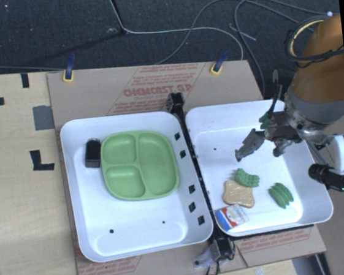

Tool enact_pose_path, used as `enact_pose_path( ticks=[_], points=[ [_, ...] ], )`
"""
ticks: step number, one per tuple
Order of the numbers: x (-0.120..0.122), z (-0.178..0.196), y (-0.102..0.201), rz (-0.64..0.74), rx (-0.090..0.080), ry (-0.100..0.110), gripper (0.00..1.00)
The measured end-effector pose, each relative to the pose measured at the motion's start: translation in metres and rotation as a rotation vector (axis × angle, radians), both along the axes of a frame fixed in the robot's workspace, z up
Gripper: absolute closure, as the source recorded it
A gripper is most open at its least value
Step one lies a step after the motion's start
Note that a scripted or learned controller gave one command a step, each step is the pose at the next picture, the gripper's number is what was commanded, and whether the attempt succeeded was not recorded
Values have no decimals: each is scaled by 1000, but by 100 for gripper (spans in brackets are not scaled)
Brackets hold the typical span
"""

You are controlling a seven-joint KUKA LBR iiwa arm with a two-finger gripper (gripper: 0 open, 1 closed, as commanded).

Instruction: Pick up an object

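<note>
The tool (262, 144) hangs over the right bin (220, 128) with its two fingers spread apart and nothing between them; one finger tip points toward the bin's middle, the other sits nearer the wrist. The candidate objects lie below and in front of it, in the lower half of the right bin: a green ridged piece (247, 178), a tan toast-shaped piece (237, 195) touching it, a second green piece (281, 194) set apart to the right, and a small red, white and blue packet (232, 217) against the near wall. For a clean grasp, the second green piece is judged the best target, because it lies apart from its neighbours and leaves room for both fingers; the jaws should straddle its narrow width and descend straight down before closing. The touching pair risks a two-object or glancing grip, and the packet lies flat close to the wall. The left bin (79, 193) holds a green divided plate (139, 164) with a small black block (92, 153) just beside its left edge. Both bins rest on cardboard laid over the counter (19, 206).
</note>
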State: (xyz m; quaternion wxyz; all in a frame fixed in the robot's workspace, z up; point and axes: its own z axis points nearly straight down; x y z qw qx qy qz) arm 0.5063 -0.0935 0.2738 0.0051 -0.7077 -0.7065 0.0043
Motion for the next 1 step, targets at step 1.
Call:
enact_pose_path(
  ticks=[1],
  points=[
    [2, 6, 0, 3, -1, -12, 0]
  ],
)
